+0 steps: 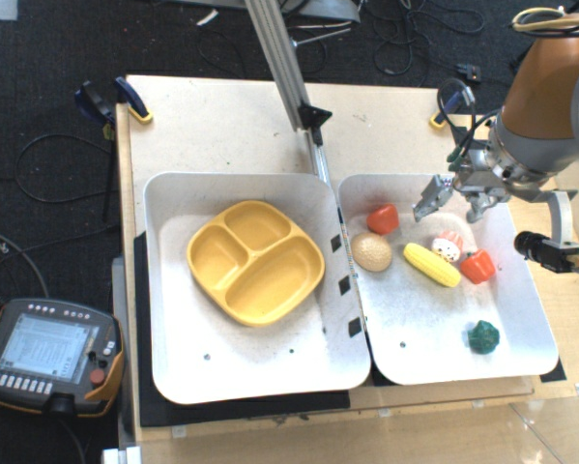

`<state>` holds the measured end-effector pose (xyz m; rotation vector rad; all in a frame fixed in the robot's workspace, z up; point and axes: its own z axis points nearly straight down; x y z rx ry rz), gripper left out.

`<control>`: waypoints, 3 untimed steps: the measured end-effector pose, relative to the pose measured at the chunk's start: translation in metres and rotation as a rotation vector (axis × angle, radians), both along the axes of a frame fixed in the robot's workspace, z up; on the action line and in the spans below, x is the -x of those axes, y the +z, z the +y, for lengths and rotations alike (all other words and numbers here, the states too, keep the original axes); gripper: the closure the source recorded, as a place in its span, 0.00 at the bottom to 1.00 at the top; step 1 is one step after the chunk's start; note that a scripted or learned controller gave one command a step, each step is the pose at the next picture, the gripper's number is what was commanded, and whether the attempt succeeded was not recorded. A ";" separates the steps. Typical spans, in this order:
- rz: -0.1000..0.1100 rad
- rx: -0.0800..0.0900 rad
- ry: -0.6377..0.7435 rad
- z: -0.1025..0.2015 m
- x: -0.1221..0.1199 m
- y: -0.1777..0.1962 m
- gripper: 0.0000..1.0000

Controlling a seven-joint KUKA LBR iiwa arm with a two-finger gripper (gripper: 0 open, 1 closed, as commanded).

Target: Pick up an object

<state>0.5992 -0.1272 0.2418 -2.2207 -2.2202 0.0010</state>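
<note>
The tool [455, 201] hangs over the back part of the right bin [521, 351]. Its two fingers are spread wide apart, and nothing is between them.

Just below the tool sit the toys. A red block [383, 218] is near the back of the bin. A tan ball [371, 252] lies in front of it. A yellow banana [432, 264] lies next to the ball. A white toy with red dots [448, 248] touches the banana, and an orange block [478, 267] is right beside it. A green toy [482, 336] sits alone near the front.

The left bin [173, 356] holds a yellow plate [255, 261] with three parts. Both bins rest on the tabletop [212, 124].
</note>
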 end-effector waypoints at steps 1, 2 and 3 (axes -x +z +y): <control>-0.002 0.000 0.002 0.000 -0.001 0.010 1.00; 0.001 -0.002 0.008 0.060 0.045 0.017 1.00; -0.011 0.004 -0.001 0.016 0.065 0.156 1.00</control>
